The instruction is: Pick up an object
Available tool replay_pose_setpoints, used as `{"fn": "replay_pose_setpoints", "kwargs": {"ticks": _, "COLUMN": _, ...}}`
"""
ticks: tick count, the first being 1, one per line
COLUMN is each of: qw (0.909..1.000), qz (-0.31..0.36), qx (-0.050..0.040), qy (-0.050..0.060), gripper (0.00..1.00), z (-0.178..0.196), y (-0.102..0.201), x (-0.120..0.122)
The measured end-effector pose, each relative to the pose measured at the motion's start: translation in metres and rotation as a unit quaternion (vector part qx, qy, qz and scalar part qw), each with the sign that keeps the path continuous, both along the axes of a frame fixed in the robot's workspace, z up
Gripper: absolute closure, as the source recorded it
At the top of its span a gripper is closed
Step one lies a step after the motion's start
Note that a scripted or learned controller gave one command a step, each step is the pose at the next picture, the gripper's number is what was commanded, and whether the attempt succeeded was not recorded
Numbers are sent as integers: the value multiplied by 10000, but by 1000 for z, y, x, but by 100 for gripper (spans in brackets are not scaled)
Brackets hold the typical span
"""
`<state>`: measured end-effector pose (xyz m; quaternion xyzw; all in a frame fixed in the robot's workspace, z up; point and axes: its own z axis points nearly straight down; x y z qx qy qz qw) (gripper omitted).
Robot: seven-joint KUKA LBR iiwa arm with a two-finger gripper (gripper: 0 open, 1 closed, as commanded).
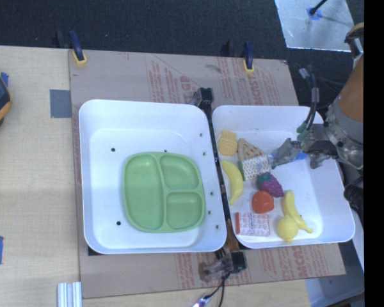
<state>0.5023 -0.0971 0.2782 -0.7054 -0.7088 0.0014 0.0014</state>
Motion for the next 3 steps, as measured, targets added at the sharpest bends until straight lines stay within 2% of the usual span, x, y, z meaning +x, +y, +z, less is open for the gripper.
{"fn": "replay_pose_setpoints", "kwargs": {"ticks": 1, "qw": 10000, "qz": -2, "qx": -1, "qy": 13, "gripper": 0, "z": -101, "y": -6, "x": 21}}
{"fn": "replay_pose_setpoints", "kwargs": {"ticks": 2, "qw": 10000, "qz": -3, "qx": 1, "qy": 9, "gripper": 0, "z": -179, "y": -12, "x": 25}}
{"fn": "replay_pose_setpoints", "kwargs": {"ticks": 3, "qw": 10000, "qz": 9, "qx": -8, "qy": 6, "gripper": 100, "z": -168, "y": -13, "x": 26}}
